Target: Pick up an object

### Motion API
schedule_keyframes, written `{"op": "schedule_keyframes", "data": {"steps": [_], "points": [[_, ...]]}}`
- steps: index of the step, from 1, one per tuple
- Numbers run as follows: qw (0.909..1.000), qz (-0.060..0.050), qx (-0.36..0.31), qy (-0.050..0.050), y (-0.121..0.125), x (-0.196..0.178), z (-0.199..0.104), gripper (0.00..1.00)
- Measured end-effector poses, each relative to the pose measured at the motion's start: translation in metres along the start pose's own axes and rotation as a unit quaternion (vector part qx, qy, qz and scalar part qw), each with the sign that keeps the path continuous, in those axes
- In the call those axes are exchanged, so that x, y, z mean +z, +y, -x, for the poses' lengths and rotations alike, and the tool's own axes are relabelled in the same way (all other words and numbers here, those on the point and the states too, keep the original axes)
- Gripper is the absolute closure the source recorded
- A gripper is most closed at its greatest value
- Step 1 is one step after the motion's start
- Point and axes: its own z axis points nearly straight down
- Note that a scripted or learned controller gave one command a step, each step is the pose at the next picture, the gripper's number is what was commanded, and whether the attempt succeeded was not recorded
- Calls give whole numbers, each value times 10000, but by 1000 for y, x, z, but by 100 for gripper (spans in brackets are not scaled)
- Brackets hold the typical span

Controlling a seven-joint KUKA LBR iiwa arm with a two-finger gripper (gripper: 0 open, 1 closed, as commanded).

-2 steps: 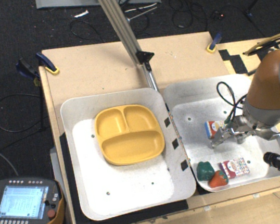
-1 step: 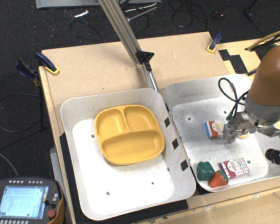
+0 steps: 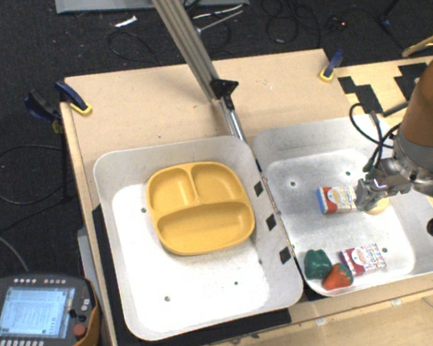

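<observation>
White-and-red carton (image 3: 336, 199) lies flat just left of the gripper (image 3: 369, 196), long axis pointing toward it; finger state unclear.

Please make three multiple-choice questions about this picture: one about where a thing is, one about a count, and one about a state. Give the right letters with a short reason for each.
1. Where does the yellow plastic divided plate lie?
A. In the left white bin
B. In the right white bin
C. On the bare wooden bench

2. How many small white cartons with red print lie in the right bin?
A. One
B. Two
C. Four

3. How does the carton near the gripper stand to the other things in the bin?
A. Stacked on the green object
B. Inside the yellow plate
C. Alone on the bin floor, apart from the group at the near rim

Answers: 1 A, the plate sits in the middle of the left bin. 2 B, one carton lies by the gripper and another carton lies at the near rim. 3 C, bare floor separates it from the green object and red object.
</observation>
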Motion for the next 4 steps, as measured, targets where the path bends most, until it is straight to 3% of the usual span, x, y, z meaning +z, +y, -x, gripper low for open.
{"op": "schedule_keyframes", "data": {"steps": [1, 2, 4], "points": [[10000, 9, -3, -6, -3, -62, 5, 100], [10000, -20, -3, 4, -2, -60, 5, 100], [10000, -22, -37, 20, 14, -53, -113, 100]]}}
